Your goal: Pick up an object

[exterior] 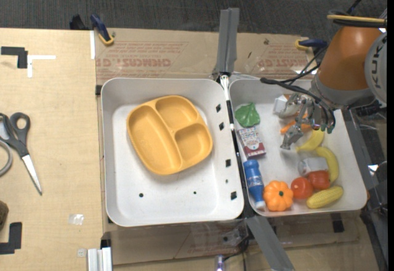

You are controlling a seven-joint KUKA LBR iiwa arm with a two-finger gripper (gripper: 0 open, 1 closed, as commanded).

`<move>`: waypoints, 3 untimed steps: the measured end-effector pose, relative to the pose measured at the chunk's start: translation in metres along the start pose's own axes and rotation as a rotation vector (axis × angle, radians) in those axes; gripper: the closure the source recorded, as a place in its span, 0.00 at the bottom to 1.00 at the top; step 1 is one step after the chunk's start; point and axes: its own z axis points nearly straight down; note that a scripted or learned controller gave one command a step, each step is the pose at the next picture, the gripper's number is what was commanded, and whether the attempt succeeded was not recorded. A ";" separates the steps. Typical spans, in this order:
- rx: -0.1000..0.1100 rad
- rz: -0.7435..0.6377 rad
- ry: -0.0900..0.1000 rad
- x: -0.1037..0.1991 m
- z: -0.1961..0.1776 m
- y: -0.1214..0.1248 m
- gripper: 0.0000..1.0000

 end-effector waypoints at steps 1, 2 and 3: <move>0.000 0.068 0.004 0.016 0.001 -0.016 0.00; 0.001 0.065 -0.001 0.014 -0.009 -0.015 1.00; 0.001 0.065 -0.001 0.014 -0.009 -0.015 0.00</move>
